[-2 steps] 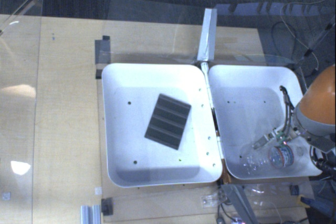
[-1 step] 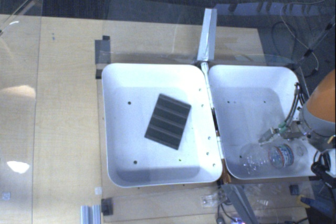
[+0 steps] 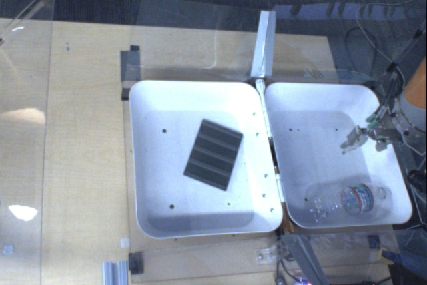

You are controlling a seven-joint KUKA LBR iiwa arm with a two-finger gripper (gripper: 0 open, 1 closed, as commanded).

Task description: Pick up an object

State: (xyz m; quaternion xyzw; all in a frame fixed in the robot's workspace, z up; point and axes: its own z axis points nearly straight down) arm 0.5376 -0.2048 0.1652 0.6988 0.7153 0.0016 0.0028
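The gripper (image 3: pixel 363 135) comes in from the right and hangs over the right bin (image 3: pixel 313 103), close to that bin's right wall and about halfway along it. One finger pokes out to the left with its tip over bare white floor, and the other sits just beside it on the right; they look spread apart, with nothing between them. Above the fingers, the arm (image 3: pixel 415 87) shows its orange band at the bench's right edge, with cables trailing around it.

Down in the same bin, along the near wall toward the near-right corner, lies a clear plastic bottle (image 3: pixel 347 199) on its side. It has a coloured label around its middle, and its body is see-through enough to blend with the white floor. It is well apart from the fingers, nearer the front of the bin than they are.

Over in the left bin (image 3: pixel 153 143), a dark ribbed rectangular block (image 3: pixel 213 154) lies flat near the centre, turned at a slant to the bin's walls and touching none of them.

The two bins sit side by side on the wooden bench (image 3: pixel 73 143), their inner walls touching.
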